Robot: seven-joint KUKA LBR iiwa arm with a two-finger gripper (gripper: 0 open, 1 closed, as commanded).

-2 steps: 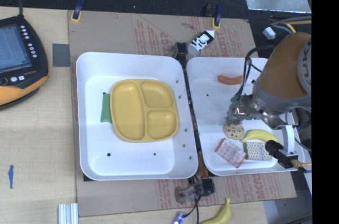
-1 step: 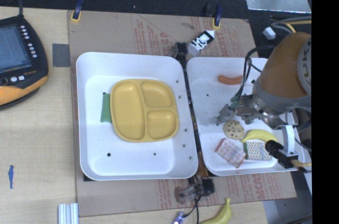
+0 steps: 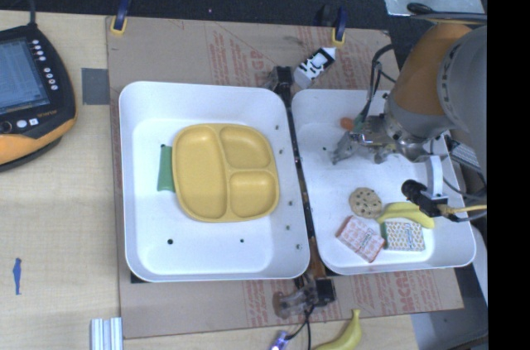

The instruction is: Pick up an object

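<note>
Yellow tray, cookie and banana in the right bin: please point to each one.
yellow tray point(image 3: 225, 171), camera view, its divider ridge.
cookie point(image 3: 364, 200), camera view, centre of its face.
banana point(image 3: 406, 212), camera view, middle of its curve.

- The grey arm point(image 3: 468, 83) reaches in from the right edge, its bulky upper body high in the view.
- An orange band point(image 3: 422, 83) wraps it just above the wrist.
- The gripper point(image 3: 358, 148) hangs low at the arm's left end, its metal fingers point(image 3: 342, 151) pointing left and downward.
</note>
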